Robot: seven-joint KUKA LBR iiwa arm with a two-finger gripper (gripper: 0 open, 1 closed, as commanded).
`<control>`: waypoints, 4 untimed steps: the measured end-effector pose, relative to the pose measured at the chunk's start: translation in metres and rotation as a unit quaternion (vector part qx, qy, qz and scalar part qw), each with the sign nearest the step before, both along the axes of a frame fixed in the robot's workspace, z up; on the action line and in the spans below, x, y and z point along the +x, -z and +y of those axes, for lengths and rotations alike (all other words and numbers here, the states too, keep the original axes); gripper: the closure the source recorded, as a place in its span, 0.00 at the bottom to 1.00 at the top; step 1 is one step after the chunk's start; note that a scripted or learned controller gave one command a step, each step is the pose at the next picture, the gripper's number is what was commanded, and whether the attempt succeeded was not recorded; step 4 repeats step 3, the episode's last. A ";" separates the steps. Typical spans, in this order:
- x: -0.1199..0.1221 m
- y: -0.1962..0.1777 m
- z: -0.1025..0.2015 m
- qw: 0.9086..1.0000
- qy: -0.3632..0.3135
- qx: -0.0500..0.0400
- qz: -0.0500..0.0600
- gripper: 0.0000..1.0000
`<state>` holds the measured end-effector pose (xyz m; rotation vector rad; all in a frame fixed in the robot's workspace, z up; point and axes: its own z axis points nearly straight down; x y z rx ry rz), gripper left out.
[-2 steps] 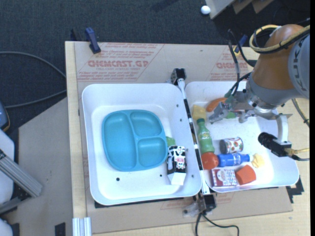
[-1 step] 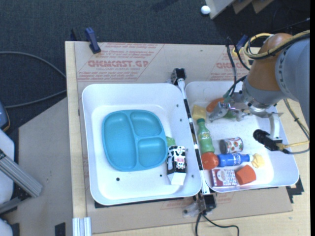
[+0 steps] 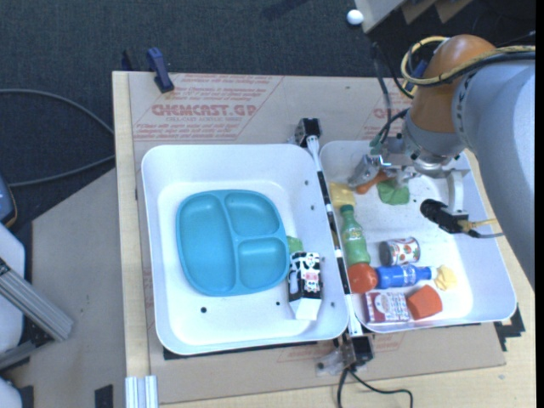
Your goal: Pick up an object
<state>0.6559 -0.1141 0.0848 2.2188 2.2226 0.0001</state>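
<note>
1. Gripper (image 3: pixel 375 174): you see it low over the far end of the right bin (image 3: pixel 480 266), reaching in from the right. From this angle you cannot tell whether it is open or closed, or whether it has hold of anything.
2. Green lump (image 3: pixel 394 194): it lies on the bin floor just beside the gripper, on the near side. Take it as the likeliest target, since nothing else lies so close.
3. Green bottle (image 3: pixel 354 243): it lies lengthwise along the wall shared with the left bin (image 3: pixel 170 177). That wall probably leaves little room for a grasp from that side.
4. Near-end cluster: a red ball (image 3: pixel 363 277), a can (image 3: pixel 401 251), a blue bottle (image 3: pixel 404 275), an orange block (image 3: pixel 425 302) and a red-and-white packet (image 3: pixel 387 308) lie touching or nearly so. A descent here would risk striking a neighbour.
5. Left bin contents: a blue divided plate (image 3: pixel 231 240) lies in the middle, and a cow-patterned carton (image 3: pixel 304 280) lies by the right wall. Both are well apart from the gripper and appear not to be in play.
6. Bench (image 3: pixel 212 109): it carries both bins side by side, so that one arm can reach each.
</note>
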 end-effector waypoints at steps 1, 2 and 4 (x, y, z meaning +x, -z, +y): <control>0.011 0.000 -0.039 1.000 0.001 0.000 0.000 0.00; 0.004 0.000 -0.042 1.000 0.000 0.000 0.001 0.00; 0.001 0.000 -0.044 1.000 0.000 0.000 0.001 0.00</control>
